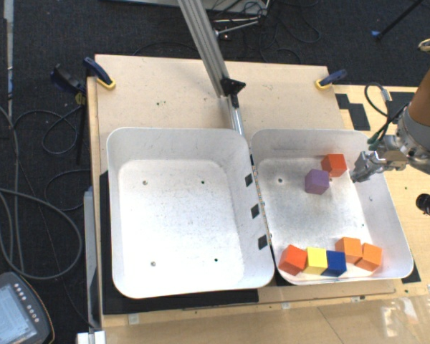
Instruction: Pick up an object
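Note:
The right bin (pixel 378 205) holds an orange block (pixel 335 164) and a purple block (pixel 316 181) near its far side. Along its near wall sit an orange-red block (pixel 294 259), a yellow block (pixel 317 259), a blue block (pixel 336 262) and two orange blocks (pixel 351 248) (pixel 371 256). My gripper (pixel 361 169) hangs at the bin's right far rim, just right of the orange block and apart from it. Nothing shows between its tips.
The left bin (pixel 122 192) lies beside the right one on the wooden bench. A slanted metal pole (pixel 204 38) comes down to the bins' far junction. Clamps (pixel 100 74) (pixel 331 79) sit at the bench's far corners.

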Available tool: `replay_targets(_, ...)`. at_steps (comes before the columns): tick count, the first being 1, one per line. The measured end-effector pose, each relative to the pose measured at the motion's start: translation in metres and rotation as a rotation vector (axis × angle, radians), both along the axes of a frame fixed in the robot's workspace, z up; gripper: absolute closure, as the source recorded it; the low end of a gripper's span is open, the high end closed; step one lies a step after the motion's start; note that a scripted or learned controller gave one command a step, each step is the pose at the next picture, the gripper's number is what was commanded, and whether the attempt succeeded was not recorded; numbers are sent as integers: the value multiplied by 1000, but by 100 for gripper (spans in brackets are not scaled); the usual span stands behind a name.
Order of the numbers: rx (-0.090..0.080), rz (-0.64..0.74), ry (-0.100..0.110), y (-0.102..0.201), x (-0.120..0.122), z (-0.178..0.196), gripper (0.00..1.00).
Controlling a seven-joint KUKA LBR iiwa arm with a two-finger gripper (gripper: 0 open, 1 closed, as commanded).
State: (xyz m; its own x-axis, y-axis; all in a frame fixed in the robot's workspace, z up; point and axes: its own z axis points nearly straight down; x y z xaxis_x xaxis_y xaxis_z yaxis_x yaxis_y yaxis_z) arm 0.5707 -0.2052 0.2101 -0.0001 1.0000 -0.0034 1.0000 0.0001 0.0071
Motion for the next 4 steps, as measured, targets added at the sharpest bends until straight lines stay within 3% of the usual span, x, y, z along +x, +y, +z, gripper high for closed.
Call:
replay_targets(1, 0, 2, 1, 0, 1, 38, 100)
replay_targets(2, 5, 8, 6, 53, 2, 46, 100)
replay_targets(4, 5, 8, 9, 161, 5, 20, 100)
